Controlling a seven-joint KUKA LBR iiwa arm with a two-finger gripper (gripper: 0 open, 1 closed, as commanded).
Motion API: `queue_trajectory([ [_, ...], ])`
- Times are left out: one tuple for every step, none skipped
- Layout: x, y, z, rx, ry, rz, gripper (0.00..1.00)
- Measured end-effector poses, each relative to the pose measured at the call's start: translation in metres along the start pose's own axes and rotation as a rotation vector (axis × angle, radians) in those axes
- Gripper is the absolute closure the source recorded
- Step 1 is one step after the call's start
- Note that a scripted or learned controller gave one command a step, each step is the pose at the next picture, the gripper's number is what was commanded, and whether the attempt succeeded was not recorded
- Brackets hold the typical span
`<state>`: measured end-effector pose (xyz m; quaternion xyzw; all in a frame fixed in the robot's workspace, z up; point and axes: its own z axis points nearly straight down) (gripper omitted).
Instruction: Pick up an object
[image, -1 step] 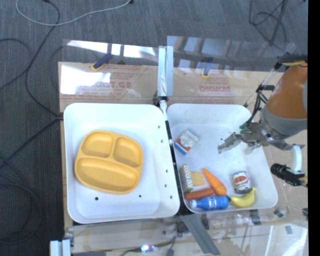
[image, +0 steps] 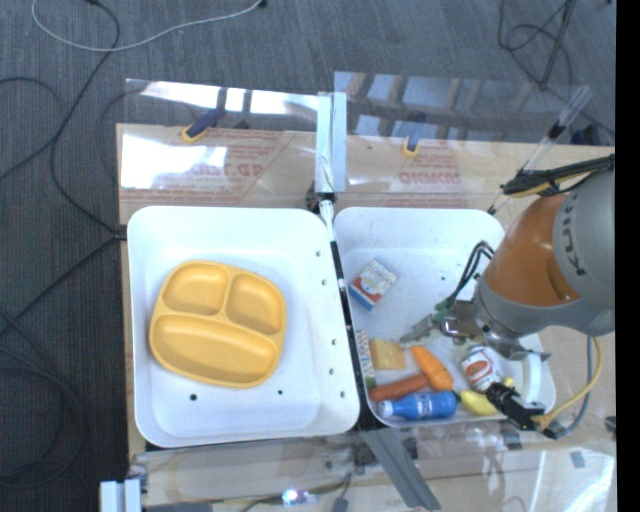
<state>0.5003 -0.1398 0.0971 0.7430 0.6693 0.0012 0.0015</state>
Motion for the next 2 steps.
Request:
queue_trajectory([
  [0.0,0.0,-0.009,0.0,-0.002,0.0,1.0],
  [0.064,0.001,-0.166,0.005,-0.003,0.096,1.0],
])
